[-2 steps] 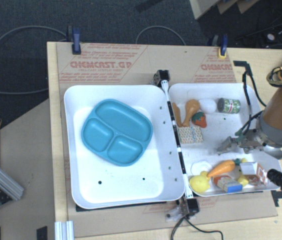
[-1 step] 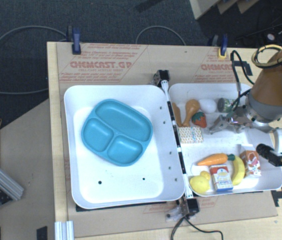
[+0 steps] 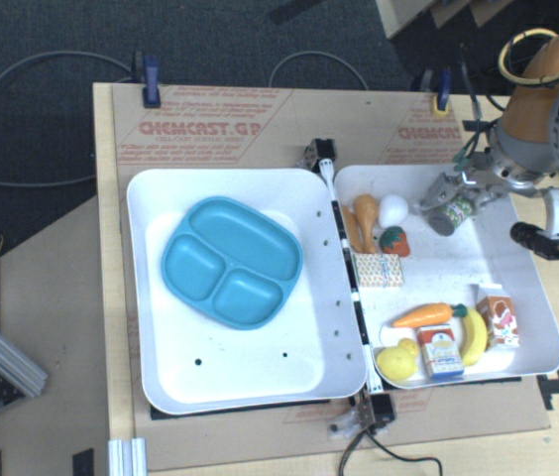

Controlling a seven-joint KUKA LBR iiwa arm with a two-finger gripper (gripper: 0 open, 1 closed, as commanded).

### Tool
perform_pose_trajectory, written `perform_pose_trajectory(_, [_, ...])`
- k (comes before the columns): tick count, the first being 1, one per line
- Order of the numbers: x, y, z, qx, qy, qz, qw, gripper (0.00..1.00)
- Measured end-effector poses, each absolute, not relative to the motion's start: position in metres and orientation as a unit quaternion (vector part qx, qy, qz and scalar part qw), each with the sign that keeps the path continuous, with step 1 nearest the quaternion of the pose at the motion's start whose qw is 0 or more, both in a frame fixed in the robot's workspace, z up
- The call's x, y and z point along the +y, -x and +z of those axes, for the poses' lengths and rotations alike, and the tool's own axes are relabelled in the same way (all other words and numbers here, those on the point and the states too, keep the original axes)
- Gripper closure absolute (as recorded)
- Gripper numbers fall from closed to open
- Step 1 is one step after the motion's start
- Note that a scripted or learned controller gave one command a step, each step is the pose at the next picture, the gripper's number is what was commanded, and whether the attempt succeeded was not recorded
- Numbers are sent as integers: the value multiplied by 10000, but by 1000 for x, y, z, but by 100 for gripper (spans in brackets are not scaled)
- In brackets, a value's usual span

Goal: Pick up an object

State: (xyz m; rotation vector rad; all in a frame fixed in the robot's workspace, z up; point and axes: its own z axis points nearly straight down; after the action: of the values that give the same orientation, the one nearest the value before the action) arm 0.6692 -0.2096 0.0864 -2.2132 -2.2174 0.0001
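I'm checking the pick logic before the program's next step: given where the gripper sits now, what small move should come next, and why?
Probably a short shift toward the white ball and strawberry, then down. The gripper hangs over bare floor in the right bin, with nothing seen between its fingers. Those two lie closest; the carrot and banana sit farther off.

Right bin (image 3: 542,296): bare middle and right; toys crowd its left wall and near edge. Blue plate (image 3: 231,260) blocks left bin's (image 3: 151,266) middle.

Grey arm (image 3: 547,117) low, wrist angled leftward
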Motion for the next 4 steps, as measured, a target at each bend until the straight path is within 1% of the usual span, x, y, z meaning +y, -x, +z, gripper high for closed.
perform_pose_trajectory(1, [-210, -668, 97, -7083, 7059, -8, -14, 100])
perform_pose_trajectory(2, [-136, -668, 135, -7093, 7049, -3, 3, 100])
perform_pose_trajectory(3, [-61, -668, 210, -7097, 7045, -32, -35, 100])
perform_pose_trajectory(4, [-91, -626, 224, -7059, 7083, 11, 13, 100])
